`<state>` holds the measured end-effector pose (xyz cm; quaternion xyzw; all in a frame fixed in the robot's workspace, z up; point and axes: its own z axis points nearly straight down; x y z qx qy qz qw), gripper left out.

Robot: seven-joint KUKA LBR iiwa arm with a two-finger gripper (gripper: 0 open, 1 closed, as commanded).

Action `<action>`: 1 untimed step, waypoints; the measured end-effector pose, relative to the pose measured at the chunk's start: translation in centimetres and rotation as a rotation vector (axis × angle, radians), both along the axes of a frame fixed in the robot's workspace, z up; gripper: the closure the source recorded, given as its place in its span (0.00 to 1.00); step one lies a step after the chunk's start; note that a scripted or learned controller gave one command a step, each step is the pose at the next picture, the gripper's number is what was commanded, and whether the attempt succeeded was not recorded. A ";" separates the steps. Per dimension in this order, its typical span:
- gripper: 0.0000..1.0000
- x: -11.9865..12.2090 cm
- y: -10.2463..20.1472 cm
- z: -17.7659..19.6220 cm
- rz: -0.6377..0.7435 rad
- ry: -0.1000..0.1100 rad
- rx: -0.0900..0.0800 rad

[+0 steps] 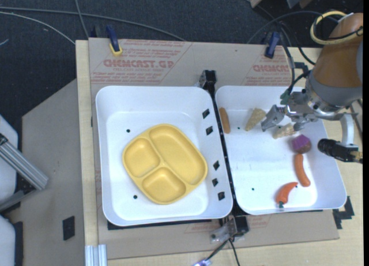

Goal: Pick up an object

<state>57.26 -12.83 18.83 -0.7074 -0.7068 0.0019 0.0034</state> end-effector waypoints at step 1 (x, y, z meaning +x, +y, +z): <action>0.00 -0.4 -0.1 -4.3 0.001 0.000 0.000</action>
